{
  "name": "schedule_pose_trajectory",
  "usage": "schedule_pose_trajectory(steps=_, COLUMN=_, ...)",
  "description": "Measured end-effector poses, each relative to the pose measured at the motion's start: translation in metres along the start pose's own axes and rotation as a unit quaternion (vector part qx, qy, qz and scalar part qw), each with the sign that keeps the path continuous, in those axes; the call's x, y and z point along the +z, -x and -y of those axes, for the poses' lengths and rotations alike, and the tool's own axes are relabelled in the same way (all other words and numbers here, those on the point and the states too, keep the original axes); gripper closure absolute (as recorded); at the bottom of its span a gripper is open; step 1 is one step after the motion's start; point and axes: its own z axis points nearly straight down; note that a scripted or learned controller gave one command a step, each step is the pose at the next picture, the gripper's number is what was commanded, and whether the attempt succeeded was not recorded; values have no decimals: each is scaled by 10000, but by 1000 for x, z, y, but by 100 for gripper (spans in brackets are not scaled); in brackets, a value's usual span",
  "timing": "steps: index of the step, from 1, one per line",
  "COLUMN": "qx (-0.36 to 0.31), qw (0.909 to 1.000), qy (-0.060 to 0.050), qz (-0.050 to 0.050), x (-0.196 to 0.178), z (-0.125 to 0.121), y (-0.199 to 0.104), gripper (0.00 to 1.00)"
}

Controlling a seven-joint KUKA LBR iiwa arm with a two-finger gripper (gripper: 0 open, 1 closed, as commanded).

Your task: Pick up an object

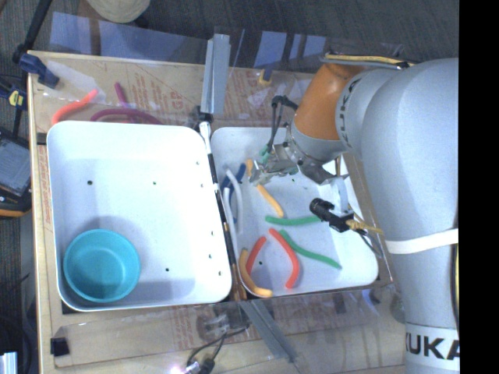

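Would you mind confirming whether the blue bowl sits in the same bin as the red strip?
No, the blue bowl sits in the left bin, while the red strip lies in the right bin.

bright even light, soft shadows, slightly blurry.

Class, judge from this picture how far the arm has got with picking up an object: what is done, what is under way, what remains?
Done: the arm has reached into the right bin. Under way: its tool hangs low at the bin's far end, above the yellow strip. Nothing can be seen gripped. Left: grasp and lift one piece; the green strips, red strip and the blue bowl in the left bin all lie untouched.
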Motion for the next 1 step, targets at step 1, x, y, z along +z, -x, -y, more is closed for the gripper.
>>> schedule_pose_trajectory(steps=1, qx=-708, qw=9975, qy=-48, qz=-23, x=-79, z=-17, y=-49, gripper=100)
